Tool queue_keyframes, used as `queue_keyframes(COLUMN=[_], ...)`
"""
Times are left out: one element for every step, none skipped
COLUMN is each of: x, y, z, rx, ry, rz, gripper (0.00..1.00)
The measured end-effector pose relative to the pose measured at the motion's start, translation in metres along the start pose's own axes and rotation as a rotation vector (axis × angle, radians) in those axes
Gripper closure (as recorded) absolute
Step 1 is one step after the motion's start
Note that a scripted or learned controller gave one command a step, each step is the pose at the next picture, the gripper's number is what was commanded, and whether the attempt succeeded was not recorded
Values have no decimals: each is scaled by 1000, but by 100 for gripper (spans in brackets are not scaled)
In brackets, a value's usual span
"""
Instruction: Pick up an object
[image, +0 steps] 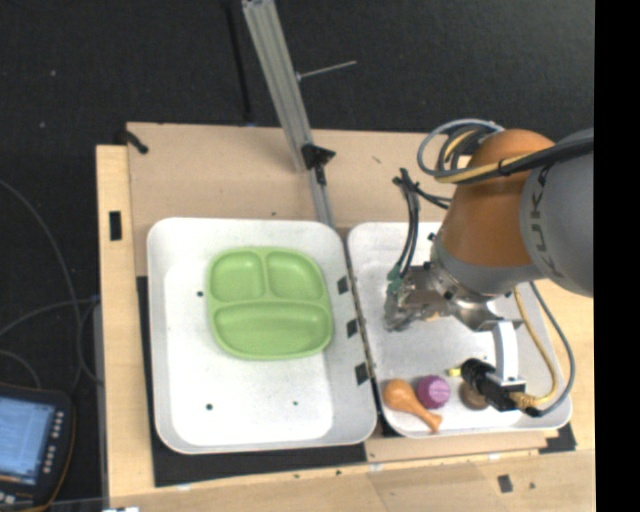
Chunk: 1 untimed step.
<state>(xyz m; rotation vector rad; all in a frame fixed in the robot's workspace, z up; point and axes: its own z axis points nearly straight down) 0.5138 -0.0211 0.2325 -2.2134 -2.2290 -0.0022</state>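
My gripper (400, 312) hangs low over the left part of the right bin (378, 262), under the orange wrist band. An orange pear-shaped object (410, 400) lies near that bin's front edge, with a purple object (433, 390) touching its right side. Both lie in front of the gripper and apart from it. A green divided plate (270, 303) sits in the upper middle of the left bin (180, 400). Nothing shows between the gripper's fingers.
A slanted metal pole (290, 110) rises from the back of the bench between the two bins. The wooden bench (200, 170) surrounds the bins. A small screen device (30, 435) lies off the bench at the lower left.
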Motion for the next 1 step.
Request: queue_keyframes(x=[63], y=[-2], z=[-6], rx=[-1], ry=[1], rz=[-1], gripper=[100])
